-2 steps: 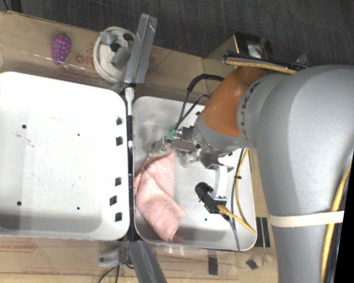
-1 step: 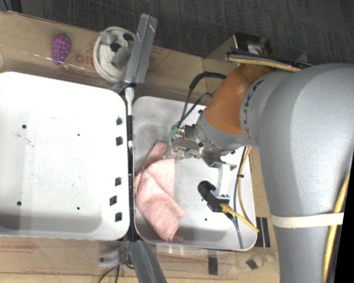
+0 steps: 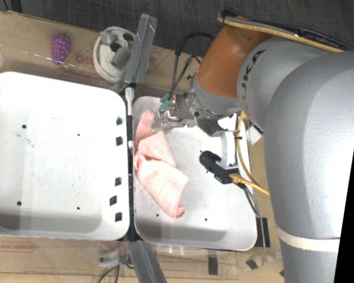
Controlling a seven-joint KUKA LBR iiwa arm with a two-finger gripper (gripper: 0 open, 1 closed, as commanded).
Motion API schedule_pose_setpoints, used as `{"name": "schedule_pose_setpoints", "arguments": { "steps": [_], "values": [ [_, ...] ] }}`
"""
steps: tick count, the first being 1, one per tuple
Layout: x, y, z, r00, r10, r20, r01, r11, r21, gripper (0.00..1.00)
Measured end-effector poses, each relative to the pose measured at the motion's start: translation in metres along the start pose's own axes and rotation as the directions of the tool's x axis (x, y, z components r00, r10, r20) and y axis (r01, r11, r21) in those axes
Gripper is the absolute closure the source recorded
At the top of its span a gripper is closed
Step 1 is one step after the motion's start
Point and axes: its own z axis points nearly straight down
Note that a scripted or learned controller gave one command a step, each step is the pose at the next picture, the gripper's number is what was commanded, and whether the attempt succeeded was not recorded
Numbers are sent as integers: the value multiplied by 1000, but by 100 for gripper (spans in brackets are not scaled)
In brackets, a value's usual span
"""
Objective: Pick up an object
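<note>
A crumpled pink cloth [image 3: 157, 168] lies in the right bin [image 3: 229, 232], against its left wall. My gripper [image 3: 165, 116] hangs at the bin's far left corner, right over the cloth's upper end. The wrist and its fittings cover the fingertips, and whether they touch the cloth cannot be told. The grey arm with its orange band [image 3: 227, 59] comes in from the right and hides the bin's far right part.
The left bin [image 3: 3, 143] sits beside it, split off by a grey divider bar [image 3: 127, 163]. A purple grape-like toy [image 3: 60, 48] and a white cable coil [image 3: 113, 51] rest on the bench behind the left bin. A black cable fitting [image 3: 218, 167] hangs over the right bin.
</note>
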Motion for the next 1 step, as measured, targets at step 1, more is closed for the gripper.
{"name": "schedule_pose_setpoints", "arguments": {
  "steps": [1],
  "values": [
    [56, 23, -69, 994, 113, 1, -113, 994, 1, 100]
  ]
}}
